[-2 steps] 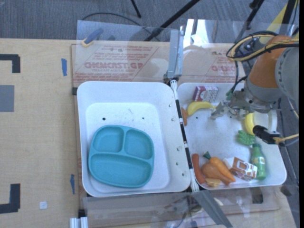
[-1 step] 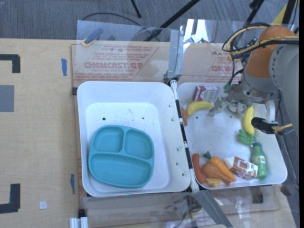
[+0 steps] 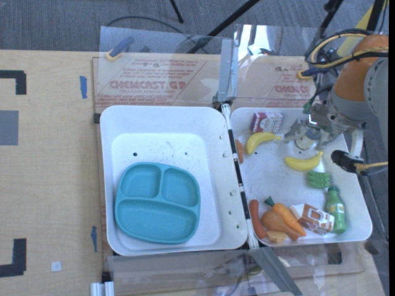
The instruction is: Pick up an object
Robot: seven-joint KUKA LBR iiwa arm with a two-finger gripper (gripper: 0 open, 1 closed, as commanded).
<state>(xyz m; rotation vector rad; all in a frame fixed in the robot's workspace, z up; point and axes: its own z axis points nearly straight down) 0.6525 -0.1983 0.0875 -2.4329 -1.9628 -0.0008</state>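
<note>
My gripper point(image 3: 304, 140) hangs low over the back of the right bin point(image 3: 355, 193), coming in from the right under the orange-banded wrist. It sits between two yellow bananas: one point(image 3: 260, 141) to its left and one point(image 3: 303, 162) just in front of it. A small red and white carton point(image 3: 266, 122) lies at the bin's back, left of the gripper. Nothing shows held in the gripper.
Further forward in the right bin lie a green leafy piece point(image 3: 319, 179), a green bottle point(image 3: 335, 208), carrots point(image 3: 281, 218), a red chili point(image 3: 255, 217) and a small snack carton point(image 3: 315, 219). The left bin point(image 3: 123, 125) holds a teal divided plate point(image 3: 159, 201).
</note>
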